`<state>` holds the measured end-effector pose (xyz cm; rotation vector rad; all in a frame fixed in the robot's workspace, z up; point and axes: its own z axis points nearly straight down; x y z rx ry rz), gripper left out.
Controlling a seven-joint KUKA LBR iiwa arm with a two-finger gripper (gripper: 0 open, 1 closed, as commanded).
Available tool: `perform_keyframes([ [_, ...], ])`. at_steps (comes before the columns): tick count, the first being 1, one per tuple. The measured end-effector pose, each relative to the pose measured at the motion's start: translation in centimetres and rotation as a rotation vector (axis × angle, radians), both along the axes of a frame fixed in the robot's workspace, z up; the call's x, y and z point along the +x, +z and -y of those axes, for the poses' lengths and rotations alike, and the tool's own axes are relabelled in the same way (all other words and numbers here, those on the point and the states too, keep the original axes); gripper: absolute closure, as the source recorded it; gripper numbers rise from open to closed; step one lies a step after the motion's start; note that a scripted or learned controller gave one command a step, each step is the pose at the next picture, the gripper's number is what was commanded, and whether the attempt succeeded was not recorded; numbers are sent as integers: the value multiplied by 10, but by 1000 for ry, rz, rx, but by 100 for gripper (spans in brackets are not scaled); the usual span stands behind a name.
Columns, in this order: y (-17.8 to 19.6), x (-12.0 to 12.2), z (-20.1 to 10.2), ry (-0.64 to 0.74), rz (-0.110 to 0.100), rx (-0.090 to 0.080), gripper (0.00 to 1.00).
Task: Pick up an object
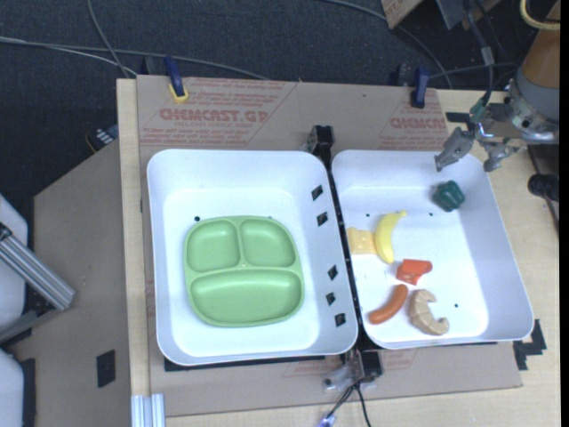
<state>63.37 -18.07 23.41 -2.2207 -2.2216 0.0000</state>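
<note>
A: What writing can be read?
B: "CHEMCAST" is printed in red on the brown paper-covered table (267, 114).
A: And the pincer (476, 156)?
B: Spread wide, nothing held, just above the small dark green block (449, 195) in the right white bin (498, 265).

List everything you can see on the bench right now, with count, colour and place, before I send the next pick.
Bins: 2, white, side by side on the bench.
Divided plate: 1, light green, in the left bin.
Small block: 1, dark green, right bin, upper part.
Banana: 1, yellow, right bin, middle.
Cheese-like wedge: 1, pale yellow, left of the banana.
Small piece: 1, red-orange, below the banana.
Sausage: 1, orange-red, lower part.
Croissant: 1, tan, beside the sausage.
Clamps: 2, blue, far bench edge.
Gripper: 1, grey, open, above the dark green block.
</note>
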Motion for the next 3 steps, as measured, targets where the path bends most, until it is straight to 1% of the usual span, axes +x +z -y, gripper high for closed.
perform_keyframes([
  [1,-42,-1,0,0,-4,1,0],
  [2,-104,1,-6,2,-6,2,0],
  [3,-146,2,-5,-2,-5,0,0],
])
